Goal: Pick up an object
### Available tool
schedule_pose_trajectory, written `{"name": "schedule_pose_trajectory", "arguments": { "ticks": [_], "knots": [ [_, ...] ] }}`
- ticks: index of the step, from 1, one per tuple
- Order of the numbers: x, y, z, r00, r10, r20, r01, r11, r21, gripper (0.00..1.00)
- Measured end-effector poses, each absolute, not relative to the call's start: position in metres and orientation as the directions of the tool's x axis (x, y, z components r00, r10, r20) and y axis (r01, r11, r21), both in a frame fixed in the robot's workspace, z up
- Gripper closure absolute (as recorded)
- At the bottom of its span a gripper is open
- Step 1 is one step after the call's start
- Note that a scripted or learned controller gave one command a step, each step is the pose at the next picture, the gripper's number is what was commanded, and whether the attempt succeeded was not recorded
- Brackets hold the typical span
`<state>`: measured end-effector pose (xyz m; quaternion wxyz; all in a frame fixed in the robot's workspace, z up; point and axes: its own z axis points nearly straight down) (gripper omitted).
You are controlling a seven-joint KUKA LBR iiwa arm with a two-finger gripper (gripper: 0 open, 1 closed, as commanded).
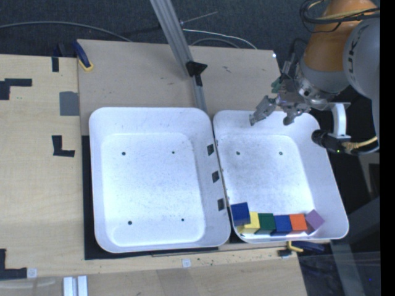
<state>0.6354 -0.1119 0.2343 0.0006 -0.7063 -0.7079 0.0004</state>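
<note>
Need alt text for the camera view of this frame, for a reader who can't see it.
A grey arm with an orange band holds its open pincer above the far edge of the right bin, gripping nothing. A row of coloured blocks lies along that bin's near wall; the left bin sits alongside.

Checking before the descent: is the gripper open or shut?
Open. The gripper hangs over the right bin's far edge with its two fingers spread apart, nothing between them.

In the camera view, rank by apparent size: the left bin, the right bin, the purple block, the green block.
1. Left bin, slightly larger.
2. Right bin.
3. Green block and purple block look alike; the row partly hides them, so no ranking.
</note>
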Motion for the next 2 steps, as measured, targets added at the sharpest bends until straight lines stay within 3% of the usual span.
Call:
{"name": "schedule_pose_trajectory", "arguments": {
  "ticks": [1,2],
  "knots": [
    [0.541,-0.101,0.094,0.0,1.0,0.003,1.0,0.0,-0.014,0.0],
    [0.599,-0.151,0.18,0.0,1.0,-0.006,1.0,0.0,0.01,0.0]
  ]
}}
